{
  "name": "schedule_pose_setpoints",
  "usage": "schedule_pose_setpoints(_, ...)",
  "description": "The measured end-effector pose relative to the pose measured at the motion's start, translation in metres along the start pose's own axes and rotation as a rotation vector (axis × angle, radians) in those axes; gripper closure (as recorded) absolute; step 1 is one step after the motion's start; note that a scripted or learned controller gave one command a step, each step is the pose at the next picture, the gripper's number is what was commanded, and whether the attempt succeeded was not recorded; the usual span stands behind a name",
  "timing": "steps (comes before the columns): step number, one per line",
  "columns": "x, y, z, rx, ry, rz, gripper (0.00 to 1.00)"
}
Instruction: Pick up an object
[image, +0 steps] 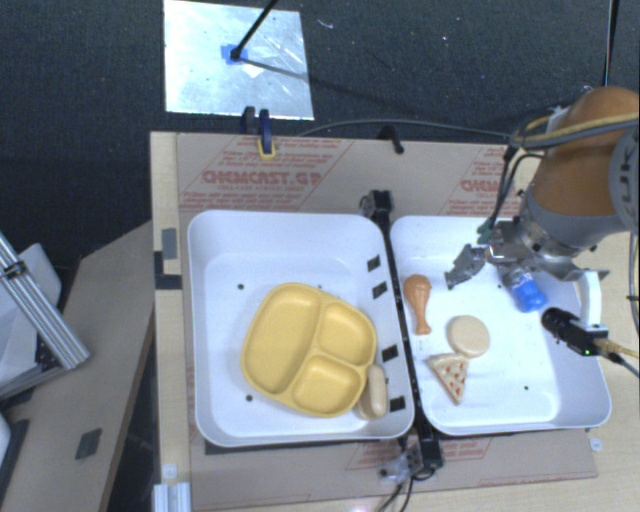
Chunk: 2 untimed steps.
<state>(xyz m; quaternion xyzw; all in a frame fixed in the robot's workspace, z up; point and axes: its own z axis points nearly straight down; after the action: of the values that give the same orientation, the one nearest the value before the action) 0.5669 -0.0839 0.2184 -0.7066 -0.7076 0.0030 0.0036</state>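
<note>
Look at the counter's (300, 170) far edge: a blue-and-yellow clamp (264, 132) grips it. Beyond it lies a shiny metal sheet (238, 60). An aluminium rail (40, 315) sits off its left edge.

Both bins (300, 235) look like smooth, slightly glossy white plastic. The divided yellow tray (305, 350) is matt plastic. Toy food like the drumstick (418, 300) looks plasticky too. The bench board (330, 170) is printed cardboard, pretty dull.

Left bin (215, 300): tray (310, 348), roll (375, 391) at its right. Right bin (570, 400): drumstick (418, 300), bun (468, 335), pizza slice (451, 376) (nearest front).
</note>
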Motion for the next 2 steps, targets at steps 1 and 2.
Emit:
schedule_pose_setpoints(1,0.000,0.002,-0.005,-0.011,-0.001,-0.002,0.00)
schedule_pose_setpoints(2,-0.004,0.005,0.037,-0.007,-0.001,0.000,0.00)
